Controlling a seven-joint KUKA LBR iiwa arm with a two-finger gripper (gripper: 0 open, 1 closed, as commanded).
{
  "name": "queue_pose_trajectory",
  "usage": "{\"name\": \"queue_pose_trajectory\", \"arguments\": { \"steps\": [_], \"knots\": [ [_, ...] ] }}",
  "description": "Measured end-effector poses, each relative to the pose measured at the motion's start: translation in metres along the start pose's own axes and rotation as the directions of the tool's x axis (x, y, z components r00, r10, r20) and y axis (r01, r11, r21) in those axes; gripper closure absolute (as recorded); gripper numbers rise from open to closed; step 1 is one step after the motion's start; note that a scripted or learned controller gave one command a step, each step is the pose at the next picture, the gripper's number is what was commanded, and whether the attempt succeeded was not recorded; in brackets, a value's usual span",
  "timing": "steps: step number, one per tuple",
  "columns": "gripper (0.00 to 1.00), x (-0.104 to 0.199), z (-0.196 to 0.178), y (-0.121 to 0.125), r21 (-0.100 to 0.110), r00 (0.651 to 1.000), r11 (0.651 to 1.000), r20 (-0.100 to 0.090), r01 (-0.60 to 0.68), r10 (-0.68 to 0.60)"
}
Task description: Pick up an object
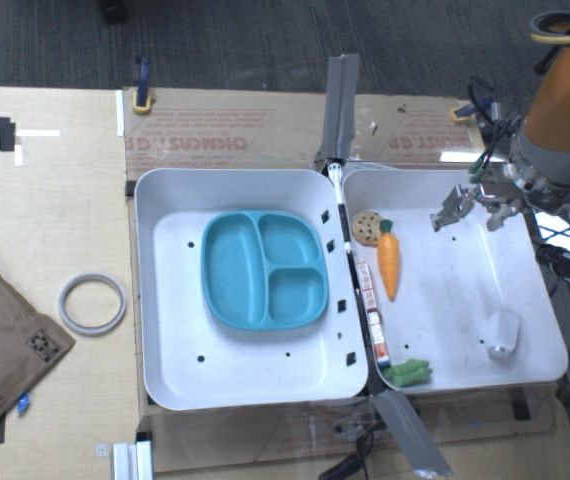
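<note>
Carrot (389, 260) lay in right bin (525, 368), hard by its left wall, cookie (366, 228) touching its top end. Toothpaste box (370, 308) ran along that wall; green item (409, 372) sat in front-left corner. Clear cup (504, 331) near right rim. Bin's middle was open floor. Gripper (473, 204) hovered over back-right area, fingers spread, nothing btwn them. Left bin (165, 368) held teal tray (265, 269).

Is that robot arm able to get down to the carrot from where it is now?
Probably yes. The gripper hangs above the right bin, and the carrot lies uncovered, though a cookie sits close beside it.
</note>
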State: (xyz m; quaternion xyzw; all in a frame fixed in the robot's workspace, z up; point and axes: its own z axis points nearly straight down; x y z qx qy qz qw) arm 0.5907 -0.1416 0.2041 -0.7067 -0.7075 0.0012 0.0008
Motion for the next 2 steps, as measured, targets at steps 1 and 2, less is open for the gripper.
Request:
{"name": "queue_pose_trajectory", "arguments": {
  "steps": [1, 2],
  "knots": [
    [0.0, 0.049, 0.049, 0.038, -0.001, 0.987, 0.987, 0.0, 0.163, -0.163],
    [0.0, 0.045, 0.112, 0.008, -0.002, 0.948, 0.948, 0.0, 0.318, -0.318]
  ]
}}
